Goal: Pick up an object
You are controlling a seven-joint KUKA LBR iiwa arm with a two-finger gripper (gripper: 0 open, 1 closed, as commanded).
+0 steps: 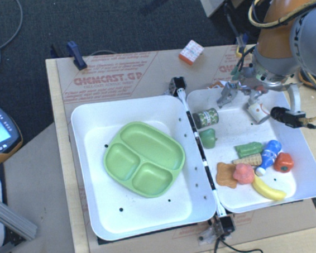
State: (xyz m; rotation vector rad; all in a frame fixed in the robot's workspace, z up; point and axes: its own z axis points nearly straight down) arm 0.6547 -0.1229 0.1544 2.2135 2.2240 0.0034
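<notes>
My gripper (241,103) hangs over the back of the right bin (310,160), open, with nothing between its fingers (226,94). A small green can (206,117) lies on its side just left of it, with a green pepper-like toy (208,138) in front of the can. Nearer the front lie a green piece (249,149), a blue bottle (269,156), a red tomato (284,162), a pink-red toy (244,173), an orange slice (226,174) and a yellow banana (268,189). A green divided plate (144,159) sits in the left bin (80,123).
An orange-and-white cube (190,52) rests on the bench behind the bins. A blue clamp (75,55) sits at the bench's back left corner. A black clip (177,84) joins the bins at the back. The arm's body (282,26) looms over the back right.
</notes>
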